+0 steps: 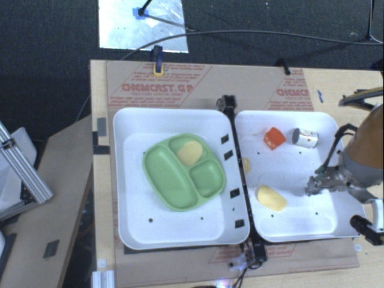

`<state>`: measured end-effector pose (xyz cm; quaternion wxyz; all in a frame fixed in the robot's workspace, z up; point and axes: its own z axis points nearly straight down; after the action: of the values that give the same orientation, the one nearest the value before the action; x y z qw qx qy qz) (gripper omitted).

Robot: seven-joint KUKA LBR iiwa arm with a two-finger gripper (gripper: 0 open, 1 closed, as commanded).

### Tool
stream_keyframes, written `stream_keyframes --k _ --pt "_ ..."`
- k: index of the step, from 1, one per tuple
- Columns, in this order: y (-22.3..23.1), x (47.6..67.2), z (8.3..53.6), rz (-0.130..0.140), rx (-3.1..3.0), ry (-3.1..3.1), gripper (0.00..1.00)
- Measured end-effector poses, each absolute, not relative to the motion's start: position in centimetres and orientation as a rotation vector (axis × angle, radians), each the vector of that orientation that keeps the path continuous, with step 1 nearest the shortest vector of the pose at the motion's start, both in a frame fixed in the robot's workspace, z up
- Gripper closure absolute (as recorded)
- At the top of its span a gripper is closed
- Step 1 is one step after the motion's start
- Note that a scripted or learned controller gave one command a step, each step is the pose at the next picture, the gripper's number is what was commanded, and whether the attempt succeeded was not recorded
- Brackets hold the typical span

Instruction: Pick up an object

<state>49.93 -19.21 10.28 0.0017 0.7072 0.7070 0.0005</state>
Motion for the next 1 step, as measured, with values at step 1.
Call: stream_keyframes --k 1 --pt "-19.27 49.96 16.70 0.005 2.211 2.221 1.00"
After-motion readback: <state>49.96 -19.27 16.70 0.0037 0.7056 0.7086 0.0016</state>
